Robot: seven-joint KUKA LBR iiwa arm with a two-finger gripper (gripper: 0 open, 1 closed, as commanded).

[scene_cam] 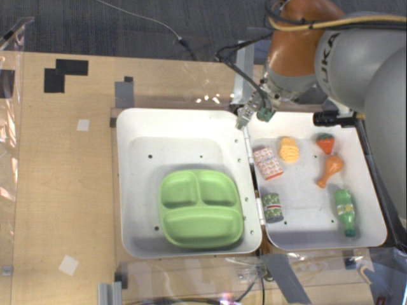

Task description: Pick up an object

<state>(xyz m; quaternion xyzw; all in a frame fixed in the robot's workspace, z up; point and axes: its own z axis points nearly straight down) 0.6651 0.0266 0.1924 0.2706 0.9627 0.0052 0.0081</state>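
Note:
My gripper (254,114) hangs over the far end of the divider between the two bins, by the right bin's back left corner, open with nothing between its fingers. The right bin (299,230) holds a pink and white carton (268,162), a yellow corn cob (289,150), a red strawberry (325,143), an orange drumstick (329,169), a green bottle (344,211) and a small green can (272,207). The carton and the corn lie closest to the gripper, just in front of it.
A green divided plate (200,207) lies in the left bin (137,170), toward its front. The arm's grey body and orange band (299,30) loom over the right bin's far side. Cables run behind the bins.

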